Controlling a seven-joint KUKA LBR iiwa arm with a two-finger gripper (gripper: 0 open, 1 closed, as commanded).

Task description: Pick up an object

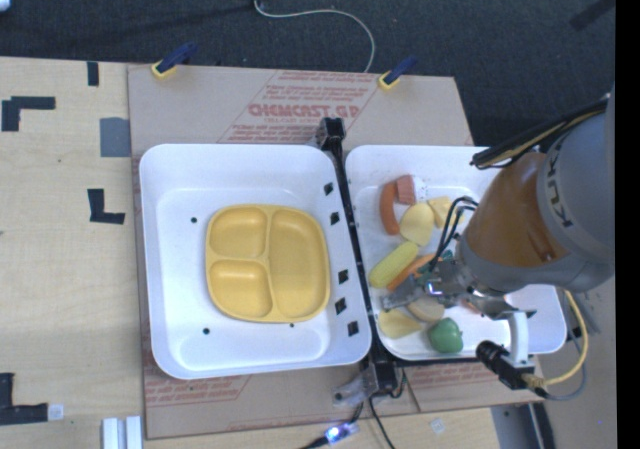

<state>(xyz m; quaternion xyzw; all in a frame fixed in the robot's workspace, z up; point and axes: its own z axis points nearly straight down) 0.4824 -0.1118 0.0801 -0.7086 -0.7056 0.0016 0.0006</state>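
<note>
While your arm (530, 227) leans over the right bin (545, 337), its gripper (432, 282) sinks among piled toy food (400, 262); whether it grips anything, you cannot tell. Left, a yellow tray (268, 263) lies alone.

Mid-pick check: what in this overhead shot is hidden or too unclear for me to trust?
- Gripper: the grey arm's wrist covers it in the camera view, so grip state unreadable.
- Right white bin: arm hides much of its floor.
- Pile of small toy food pieces: overlapping, blurred; apart from the green round piece, identities unclear.

yellow divided tray (268, 263), cardboard sheet (290, 107)
</note>
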